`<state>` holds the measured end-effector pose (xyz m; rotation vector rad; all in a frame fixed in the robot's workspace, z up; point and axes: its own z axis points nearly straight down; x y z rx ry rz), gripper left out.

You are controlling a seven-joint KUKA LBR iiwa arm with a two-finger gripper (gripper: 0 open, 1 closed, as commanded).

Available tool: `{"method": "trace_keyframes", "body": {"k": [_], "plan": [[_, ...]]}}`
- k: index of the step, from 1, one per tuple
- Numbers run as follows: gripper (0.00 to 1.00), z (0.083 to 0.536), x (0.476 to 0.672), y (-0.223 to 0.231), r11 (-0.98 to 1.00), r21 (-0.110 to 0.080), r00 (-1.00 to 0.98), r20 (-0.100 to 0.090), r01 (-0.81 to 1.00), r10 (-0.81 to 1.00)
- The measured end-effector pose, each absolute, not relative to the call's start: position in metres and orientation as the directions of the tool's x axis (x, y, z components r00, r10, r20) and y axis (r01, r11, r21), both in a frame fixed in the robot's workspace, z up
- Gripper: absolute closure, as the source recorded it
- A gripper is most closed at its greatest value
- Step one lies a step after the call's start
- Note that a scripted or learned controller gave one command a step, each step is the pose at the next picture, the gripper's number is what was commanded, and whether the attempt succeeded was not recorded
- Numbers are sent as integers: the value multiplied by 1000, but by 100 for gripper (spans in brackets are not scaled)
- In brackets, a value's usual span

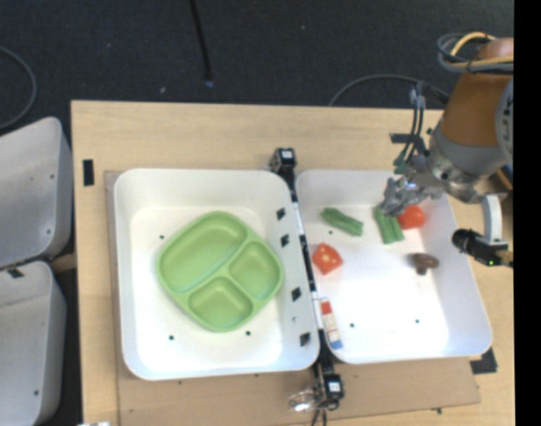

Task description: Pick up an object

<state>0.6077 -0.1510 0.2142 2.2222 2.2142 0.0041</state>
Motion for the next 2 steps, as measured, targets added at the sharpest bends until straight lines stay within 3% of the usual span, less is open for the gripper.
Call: {"method": "trace_keyframes", "body": {"k": [2], "plan": [[100, 222, 621, -38, 7, 1, -7, 1, 1000, 1000]]}}
